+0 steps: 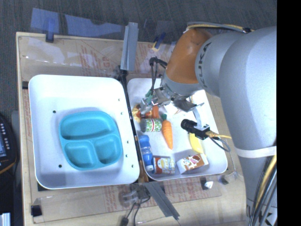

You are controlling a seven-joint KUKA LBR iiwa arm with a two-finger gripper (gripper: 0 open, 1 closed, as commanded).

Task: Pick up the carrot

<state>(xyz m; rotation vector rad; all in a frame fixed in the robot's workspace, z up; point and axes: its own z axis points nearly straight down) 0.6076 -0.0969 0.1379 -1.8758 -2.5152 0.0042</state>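
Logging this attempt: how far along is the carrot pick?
Done: the arm is over the right bin, gripper low at its upper end. In hand: nothing visibly; the carrot lies in the bin beside the green can, just below the gripper. Left: close on the carrot and lift it. I can't tell how the jaws stand.
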